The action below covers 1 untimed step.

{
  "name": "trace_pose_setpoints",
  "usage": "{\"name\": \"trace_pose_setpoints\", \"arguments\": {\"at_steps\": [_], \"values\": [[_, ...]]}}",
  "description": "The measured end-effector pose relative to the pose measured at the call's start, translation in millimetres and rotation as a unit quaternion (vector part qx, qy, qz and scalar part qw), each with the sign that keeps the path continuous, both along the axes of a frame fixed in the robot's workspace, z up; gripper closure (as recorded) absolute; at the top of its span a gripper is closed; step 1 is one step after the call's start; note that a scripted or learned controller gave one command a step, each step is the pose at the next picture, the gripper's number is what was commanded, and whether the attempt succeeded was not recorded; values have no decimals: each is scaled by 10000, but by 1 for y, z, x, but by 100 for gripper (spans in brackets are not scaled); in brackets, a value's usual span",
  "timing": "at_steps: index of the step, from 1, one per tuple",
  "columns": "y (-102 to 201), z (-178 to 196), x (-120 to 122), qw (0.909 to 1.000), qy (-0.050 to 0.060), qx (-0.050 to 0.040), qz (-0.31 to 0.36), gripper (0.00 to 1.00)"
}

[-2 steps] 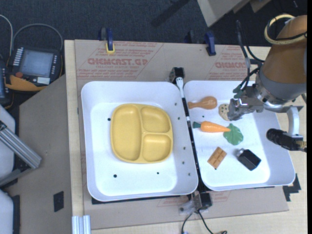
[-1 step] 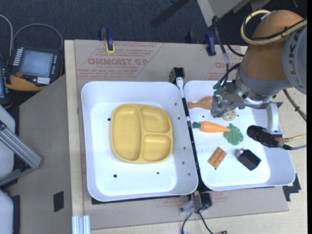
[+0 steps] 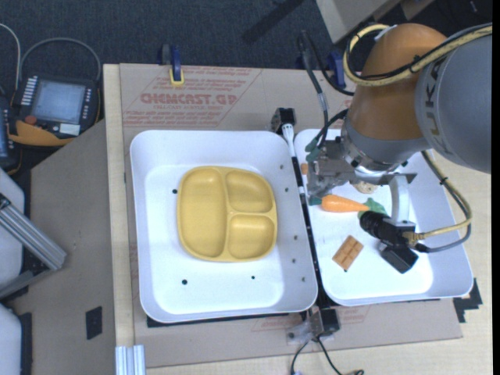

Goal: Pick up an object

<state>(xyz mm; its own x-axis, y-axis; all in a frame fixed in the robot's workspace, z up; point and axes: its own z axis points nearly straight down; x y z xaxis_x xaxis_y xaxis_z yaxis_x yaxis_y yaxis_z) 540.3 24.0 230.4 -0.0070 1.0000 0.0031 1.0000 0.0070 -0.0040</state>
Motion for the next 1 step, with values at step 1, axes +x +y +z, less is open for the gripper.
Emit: {"name": "trace_pose_setpoints", "arguments": {"at_steps": [1], "values": [[56, -5, 8, 10000, -24, -7, 0, 100]]}}
